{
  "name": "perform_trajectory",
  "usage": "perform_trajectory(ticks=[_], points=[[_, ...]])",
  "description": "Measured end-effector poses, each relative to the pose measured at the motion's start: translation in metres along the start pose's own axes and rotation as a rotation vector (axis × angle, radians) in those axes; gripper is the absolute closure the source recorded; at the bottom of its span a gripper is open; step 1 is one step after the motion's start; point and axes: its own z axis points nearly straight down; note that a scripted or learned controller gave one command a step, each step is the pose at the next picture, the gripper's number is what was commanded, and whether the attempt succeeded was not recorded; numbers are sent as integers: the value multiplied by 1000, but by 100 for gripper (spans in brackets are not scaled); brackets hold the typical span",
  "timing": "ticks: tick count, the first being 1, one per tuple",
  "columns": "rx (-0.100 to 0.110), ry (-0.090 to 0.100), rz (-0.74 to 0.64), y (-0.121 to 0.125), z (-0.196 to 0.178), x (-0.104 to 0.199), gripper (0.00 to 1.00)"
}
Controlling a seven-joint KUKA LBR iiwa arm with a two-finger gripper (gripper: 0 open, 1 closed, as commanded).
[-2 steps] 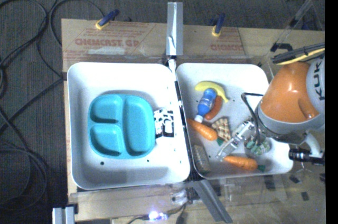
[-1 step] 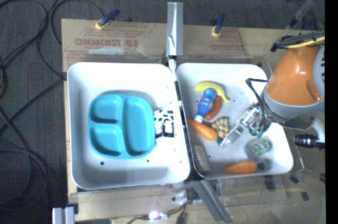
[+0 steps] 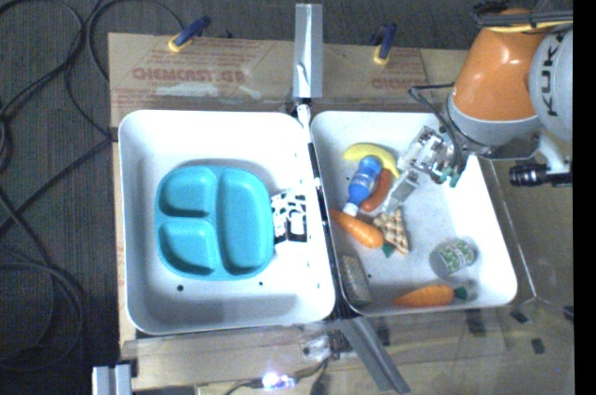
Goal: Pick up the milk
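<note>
The milk (image 3: 290,217) is a small carton with black and white cow patches. It lies in the left bin (image 3: 140,151), against the right edge of the blue divided plate (image 3: 216,220) and close to the bin's right wall. My gripper (image 3: 433,164) hangs over the upper part of the right bin (image 3: 484,216), well to the right of the milk. It is open with nothing between its fingers. It is just right of the banana (image 3: 365,152) and the blue bottle (image 3: 364,180).
The right bin holds a red sausage (image 3: 378,190), a waffle (image 3: 395,231), two carrots (image 3: 357,229) (image 3: 426,295), a grey block (image 3: 353,279) and a round green-grey tin (image 3: 454,256). A ridge (image 3: 321,225) divides the two bins.
</note>
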Motion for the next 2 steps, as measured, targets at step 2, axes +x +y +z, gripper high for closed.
perform_trajectory(ticks=[2], points=[[-2,1,-172,33,-16,45,0]])
